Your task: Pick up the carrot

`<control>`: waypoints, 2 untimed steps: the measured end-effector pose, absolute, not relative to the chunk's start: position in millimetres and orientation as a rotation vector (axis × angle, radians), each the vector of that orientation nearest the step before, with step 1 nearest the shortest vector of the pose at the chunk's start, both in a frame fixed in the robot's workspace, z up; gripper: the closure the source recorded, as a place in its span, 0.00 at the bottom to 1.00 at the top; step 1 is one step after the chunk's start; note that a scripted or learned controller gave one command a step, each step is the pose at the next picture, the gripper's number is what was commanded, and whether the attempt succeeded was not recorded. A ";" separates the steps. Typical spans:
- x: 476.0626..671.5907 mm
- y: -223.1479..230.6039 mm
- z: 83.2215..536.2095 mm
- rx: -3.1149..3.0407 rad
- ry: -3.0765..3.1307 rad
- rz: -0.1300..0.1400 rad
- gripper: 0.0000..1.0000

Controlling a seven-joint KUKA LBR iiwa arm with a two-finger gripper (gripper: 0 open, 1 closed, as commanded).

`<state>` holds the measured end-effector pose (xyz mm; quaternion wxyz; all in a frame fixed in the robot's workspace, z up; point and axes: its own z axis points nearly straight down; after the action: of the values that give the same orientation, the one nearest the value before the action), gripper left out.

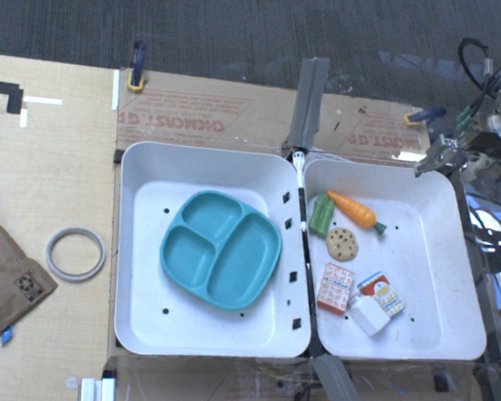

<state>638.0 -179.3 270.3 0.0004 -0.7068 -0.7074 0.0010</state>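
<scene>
A roll of tape (75, 252) lies on the bench at left. Next, a teal divided plate (221, 249) sits in the left bin (133, 228). In the right bin (463, 286), the carrot (353, 210) lies near the far wall, just beside a green vegetable (321, 215) and cookie (342, 243); a descent could snag either. The pincer (438, 157) hovers off the bin's far-right corner; whether released or clenched, I cannot tell. The cardboard's red print is too faint to read.

The carrot (352, 210) is orange with a small green stem end, lying flat and slanted in the right bin (430, 257), near its far left corner, thick end toward the far edge, stem pointing right
</scene>
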 end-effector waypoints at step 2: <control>626.5 -186.5 407.6 -2.339 -2.098 0.004 0.00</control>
<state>626.5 -186.5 407.6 -0.0002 -0.7444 -0.6677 0.0013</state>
